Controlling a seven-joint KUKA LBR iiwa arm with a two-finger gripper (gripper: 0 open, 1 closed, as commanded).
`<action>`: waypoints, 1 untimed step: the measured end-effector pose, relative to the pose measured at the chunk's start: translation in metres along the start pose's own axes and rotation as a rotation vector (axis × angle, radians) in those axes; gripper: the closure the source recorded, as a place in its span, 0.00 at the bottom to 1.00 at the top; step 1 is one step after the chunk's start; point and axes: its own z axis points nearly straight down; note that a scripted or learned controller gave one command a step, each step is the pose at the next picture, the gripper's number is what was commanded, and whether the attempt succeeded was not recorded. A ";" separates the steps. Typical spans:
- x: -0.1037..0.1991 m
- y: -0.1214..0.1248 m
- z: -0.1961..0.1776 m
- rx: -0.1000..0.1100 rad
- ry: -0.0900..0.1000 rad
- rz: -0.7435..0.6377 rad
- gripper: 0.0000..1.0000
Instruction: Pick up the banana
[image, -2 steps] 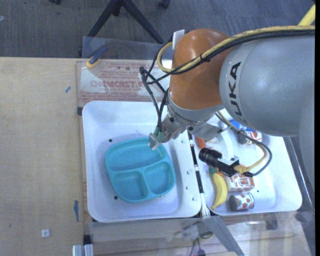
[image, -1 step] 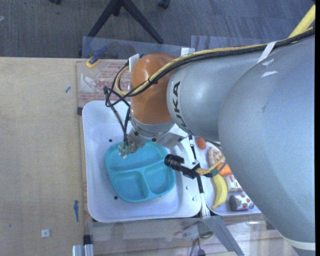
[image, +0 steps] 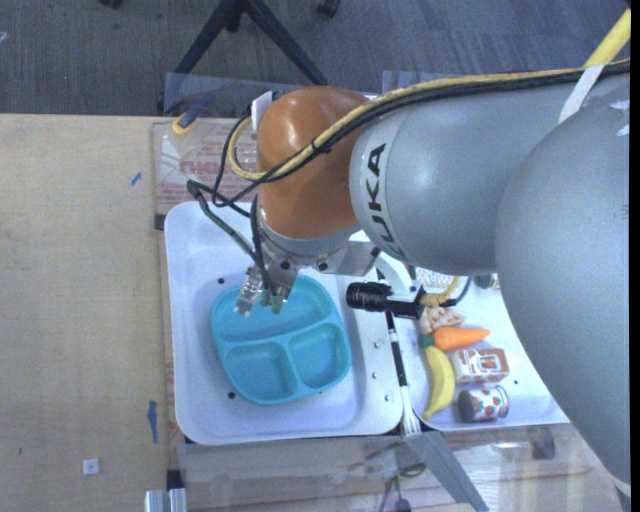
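The yellow banana (image: 438, 379) lies in the right bin (image: 530, 395), along its left side near the front edge. An orange carrot (image: 461, 338) sits just behind it and two small cans (image: 482, 385) lie to its right. My gripper (image: 260, 297) hangs over the left bin (image: 190, 320), at the back rim of a blue divided plate (image: 281, 342), well to the left of the banana. Its two fingers (image: 246, 296) stand slightly apart with nothing between them.
The blue plate takes up the middle of the left bin. The grey arm and its orange band cover the back of both bins. A pale toy piece (image: 440, 318) lies by the carrot. Bare wooden bench (image: 80, 300) stretches out to the left.
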 end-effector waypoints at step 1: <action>0.000 0.006 0.100 -0.012 -0.006 0.388 1.00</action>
